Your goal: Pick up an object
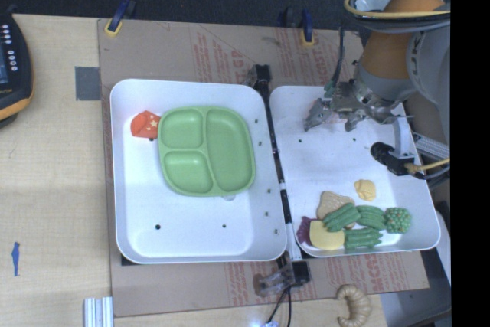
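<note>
Gripper [331, 117] hangs over the upper part of the right bin [306, 165], at right of frame; fingers spread apart, nothing between them. Pickable items cluster in that bin's lower right corner: green toy vegetables [360, 220], a yellow piece [365, 188]. Left bin [138, 226] holds a green divided plate [207, 149] and a red item [145, 124].

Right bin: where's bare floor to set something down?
Middle of the right bin, between the gripper above and the toy food pile at the near edge. Near right corner is crowded.
</note>
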`<action>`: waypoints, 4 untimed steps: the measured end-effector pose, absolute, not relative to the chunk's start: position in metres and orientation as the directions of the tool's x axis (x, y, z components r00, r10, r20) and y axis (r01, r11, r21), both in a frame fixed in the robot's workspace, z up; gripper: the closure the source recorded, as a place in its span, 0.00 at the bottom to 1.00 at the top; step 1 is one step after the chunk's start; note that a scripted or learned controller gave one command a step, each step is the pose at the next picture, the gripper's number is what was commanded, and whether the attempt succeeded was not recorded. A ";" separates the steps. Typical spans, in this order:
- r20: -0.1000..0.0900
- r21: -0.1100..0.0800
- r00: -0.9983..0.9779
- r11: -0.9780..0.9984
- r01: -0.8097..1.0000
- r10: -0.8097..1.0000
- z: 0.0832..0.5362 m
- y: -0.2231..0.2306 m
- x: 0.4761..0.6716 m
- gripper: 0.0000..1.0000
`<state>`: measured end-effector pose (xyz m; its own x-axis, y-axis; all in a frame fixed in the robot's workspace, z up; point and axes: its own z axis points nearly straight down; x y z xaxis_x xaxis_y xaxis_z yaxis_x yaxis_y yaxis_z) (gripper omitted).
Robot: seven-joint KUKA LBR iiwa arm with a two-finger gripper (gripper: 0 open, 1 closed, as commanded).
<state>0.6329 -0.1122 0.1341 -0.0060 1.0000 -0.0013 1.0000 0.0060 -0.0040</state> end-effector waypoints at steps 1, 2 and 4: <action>-0.006 0.011 0.001 0.000 1.000 1.000 0.258 -0.168 0.653 0.00; 0.002 -0.012 -0.009 0.009 1.000 1.000 0.169 -0.097 0.626 0.00; -0.002 -0.008 0.000 0.000 1.000 1.000 0.230 -0.210 0.655 0.00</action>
<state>0.6548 -0.2099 0.2298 0.0002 1.0000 -0.0019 1.0000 -0.0002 -0.0084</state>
